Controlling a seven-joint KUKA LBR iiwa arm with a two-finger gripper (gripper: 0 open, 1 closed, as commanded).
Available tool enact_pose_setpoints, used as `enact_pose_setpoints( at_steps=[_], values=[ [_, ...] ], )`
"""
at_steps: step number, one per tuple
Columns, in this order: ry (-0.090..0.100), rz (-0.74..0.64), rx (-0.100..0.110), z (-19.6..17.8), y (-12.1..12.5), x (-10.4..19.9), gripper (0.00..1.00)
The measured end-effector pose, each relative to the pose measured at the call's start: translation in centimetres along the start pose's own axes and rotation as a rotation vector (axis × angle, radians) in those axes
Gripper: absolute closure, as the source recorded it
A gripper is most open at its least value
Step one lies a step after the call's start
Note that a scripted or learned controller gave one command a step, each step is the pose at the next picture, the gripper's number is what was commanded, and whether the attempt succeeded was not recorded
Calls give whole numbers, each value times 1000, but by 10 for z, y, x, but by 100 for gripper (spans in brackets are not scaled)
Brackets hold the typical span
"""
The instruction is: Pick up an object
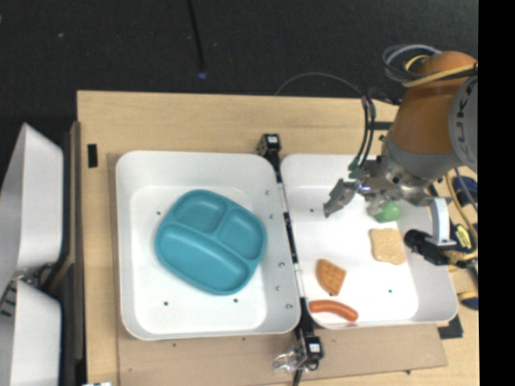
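Food pieces lie spread across the right bin [354, 316], so any can be taken singly: green piece [387, 211], tan slice [388, 246], waffle [330, 276], sausage [332, 310]. Above the green piece, the tool [348, 193] hangs; its spread I cannot tell.

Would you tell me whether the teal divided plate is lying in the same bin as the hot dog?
No, the teal divided plate lies in the left bin, while the hot dog lies in the right bin.
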State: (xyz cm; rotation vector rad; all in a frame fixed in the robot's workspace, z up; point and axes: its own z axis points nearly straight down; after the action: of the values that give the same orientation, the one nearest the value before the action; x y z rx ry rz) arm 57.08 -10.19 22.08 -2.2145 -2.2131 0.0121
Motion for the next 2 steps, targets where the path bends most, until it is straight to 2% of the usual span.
enact_pose_setpoints(
  at_steps=[1, 2],
  values=[
    [-1, -3, -14, -8, 3, 0, 0],
    [-5, 1, -11, 46, 13, 0, 0]
  ],
)
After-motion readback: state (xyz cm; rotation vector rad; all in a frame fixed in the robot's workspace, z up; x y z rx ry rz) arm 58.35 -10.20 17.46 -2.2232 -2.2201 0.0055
